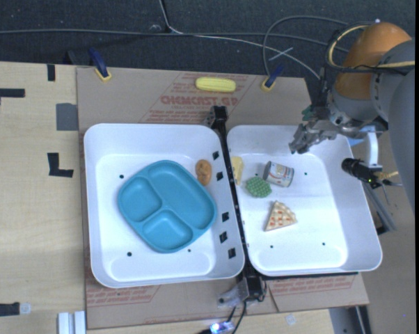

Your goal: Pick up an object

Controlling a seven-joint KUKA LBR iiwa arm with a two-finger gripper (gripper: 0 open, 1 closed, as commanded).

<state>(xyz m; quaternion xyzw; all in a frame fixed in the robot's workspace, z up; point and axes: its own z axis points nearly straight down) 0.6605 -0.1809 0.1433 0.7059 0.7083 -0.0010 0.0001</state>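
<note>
My gripper hangs over the far right part of the right bin, up and to the right of a small silver can lying on its side. Nothing shows between its fingertips. Left of the can sits a green round waffle-like piece, and a yellow piece lies at the bin's left wall. A pizza-slice toy rests near the bin's middle. In the left bin lie a blue divided plate and a small brown potato-like object.
A yellow banana-like object lies on the cardboard behind the bins. Clamps hold the cardboard at the back edge. A black divider runs between the two bins. Cables loop above the arm.
</note>
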